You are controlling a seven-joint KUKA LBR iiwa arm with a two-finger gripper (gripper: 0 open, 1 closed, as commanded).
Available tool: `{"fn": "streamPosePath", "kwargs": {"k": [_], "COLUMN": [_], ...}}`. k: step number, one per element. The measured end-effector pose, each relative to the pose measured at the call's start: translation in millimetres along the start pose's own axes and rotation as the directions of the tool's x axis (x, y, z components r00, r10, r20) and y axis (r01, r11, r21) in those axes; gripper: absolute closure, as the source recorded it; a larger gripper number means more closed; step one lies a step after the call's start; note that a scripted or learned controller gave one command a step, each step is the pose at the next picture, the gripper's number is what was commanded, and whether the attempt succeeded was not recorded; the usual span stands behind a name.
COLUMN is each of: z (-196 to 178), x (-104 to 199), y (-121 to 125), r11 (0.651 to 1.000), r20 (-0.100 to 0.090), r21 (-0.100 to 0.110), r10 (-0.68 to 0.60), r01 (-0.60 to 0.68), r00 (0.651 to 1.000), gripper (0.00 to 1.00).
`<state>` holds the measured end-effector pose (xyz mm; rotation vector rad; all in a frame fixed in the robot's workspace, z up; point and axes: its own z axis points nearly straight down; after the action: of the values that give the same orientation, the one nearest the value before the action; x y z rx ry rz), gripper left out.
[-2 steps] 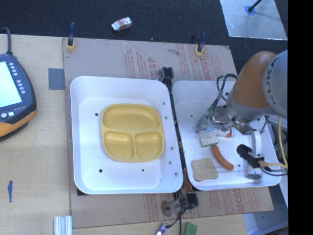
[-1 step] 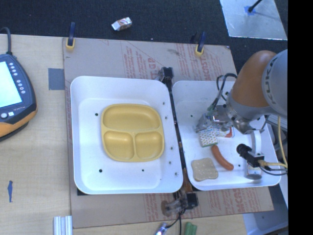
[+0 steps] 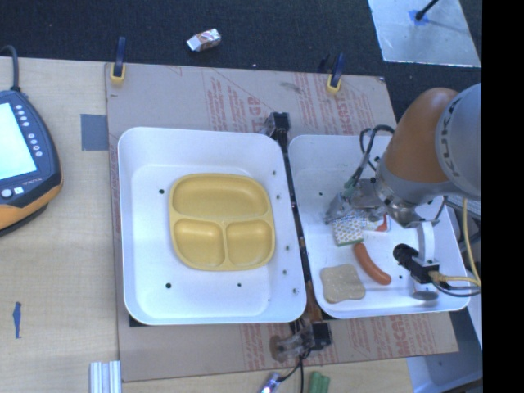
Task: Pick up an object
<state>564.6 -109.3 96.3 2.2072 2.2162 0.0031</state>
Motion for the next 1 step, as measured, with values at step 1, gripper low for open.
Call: {"fn": "streamPosePath", "kwargs": {"k": [1], "z": [-10.6], "x": [-1.5], "y": [0.0], "r11": [1.0], "r20": [0.001], "r21": [0.003], "r10": [-0.002], "r01": [0.002], "r00": [1.0], "gripper": [1.0]}}
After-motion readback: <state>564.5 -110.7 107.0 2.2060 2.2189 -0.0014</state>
